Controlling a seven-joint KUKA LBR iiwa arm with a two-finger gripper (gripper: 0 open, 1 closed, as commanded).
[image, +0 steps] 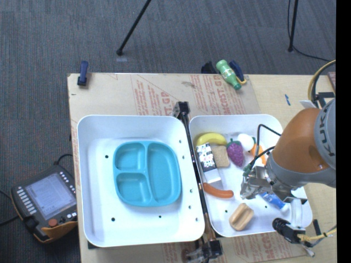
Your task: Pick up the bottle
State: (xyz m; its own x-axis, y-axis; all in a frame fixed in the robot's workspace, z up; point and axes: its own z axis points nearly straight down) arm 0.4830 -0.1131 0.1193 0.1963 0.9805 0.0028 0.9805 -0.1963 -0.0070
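Gripper [249, 189] low in rt bin [219, 229], poss. over bottle [272, 200]; open/closed state unclear.

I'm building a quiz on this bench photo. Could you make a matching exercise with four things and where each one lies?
Things:
1. green bottle
2. blue divided plate
3. banana
4. bread roll

Places:
A. left bin
B. right bin, near corner below the gripper
C. bench board, beyond the bins
D. right bin, far left part

Pairs: 1-C, 2-A, 3-D, 4-B
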